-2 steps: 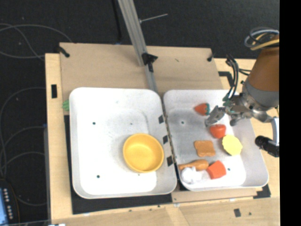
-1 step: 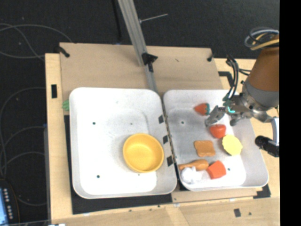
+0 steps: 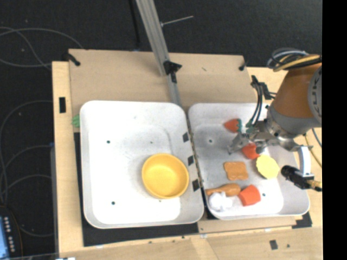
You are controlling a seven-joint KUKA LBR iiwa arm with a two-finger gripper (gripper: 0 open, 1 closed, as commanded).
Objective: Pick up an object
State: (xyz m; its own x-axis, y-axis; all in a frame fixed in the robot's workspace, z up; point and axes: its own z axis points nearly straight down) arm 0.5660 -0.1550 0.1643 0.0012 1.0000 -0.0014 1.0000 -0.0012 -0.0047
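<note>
I judge I'm at the approach step — the gripper point(image 3: 242, 143) hangs low beside a red-orange piece point(image 3: 250, 151), its grip impossible to tell — next, centre over it and close.

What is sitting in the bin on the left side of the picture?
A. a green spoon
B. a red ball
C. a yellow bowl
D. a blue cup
C: a round yellow bowl rests on the floor of the left bin, toward its near right part.

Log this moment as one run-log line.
arm: over right bin | gripper: low, beside red-orange piece | grasp: unconfirmed | left bin: yellow bowl
</note>
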